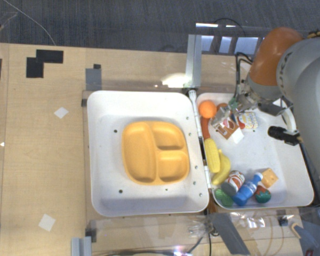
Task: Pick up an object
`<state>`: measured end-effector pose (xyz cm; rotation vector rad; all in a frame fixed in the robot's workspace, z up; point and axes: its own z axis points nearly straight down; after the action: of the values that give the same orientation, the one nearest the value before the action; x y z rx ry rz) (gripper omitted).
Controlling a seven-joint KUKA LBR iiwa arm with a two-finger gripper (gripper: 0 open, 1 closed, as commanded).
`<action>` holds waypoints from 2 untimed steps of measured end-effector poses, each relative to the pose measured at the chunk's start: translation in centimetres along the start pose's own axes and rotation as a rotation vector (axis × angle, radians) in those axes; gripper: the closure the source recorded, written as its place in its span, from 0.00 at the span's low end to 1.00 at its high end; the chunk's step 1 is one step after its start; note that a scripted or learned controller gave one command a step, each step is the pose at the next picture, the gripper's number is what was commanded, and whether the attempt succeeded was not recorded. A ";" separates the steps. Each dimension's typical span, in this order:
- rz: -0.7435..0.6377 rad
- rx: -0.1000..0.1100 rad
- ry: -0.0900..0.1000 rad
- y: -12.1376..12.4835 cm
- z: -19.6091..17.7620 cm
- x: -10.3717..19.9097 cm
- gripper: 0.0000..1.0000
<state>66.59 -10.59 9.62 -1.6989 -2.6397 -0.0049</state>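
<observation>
The tool [238, 104] hangs low over the right white bin [288, 164], at a crinkled red-and-white snack packet [230, 126] lying just beneath it; its grip cannot be told. Best to descend squarely, avoiding the round orange fruit [207, 109] beside it.

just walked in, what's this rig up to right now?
The KUKA arm reaches in from the right, with its gripper down over the back of the right bin, at a small pile of snack packets beside an orange. Whether it has hold of anything can't be made out. Along that bin's left and front sit a banana, a can and a blue bottle. The left bin holds a yellow divided tray.
</observation>
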 end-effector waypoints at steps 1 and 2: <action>-0.009 0.005 0.000 0.0 -1.2 0.1 1.00; -0.164 -0.005 -0.009 -0.5 -3.3 0.6 1.00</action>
<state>65.92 -10.24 12.95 -1.4823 -2.7785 -0.0044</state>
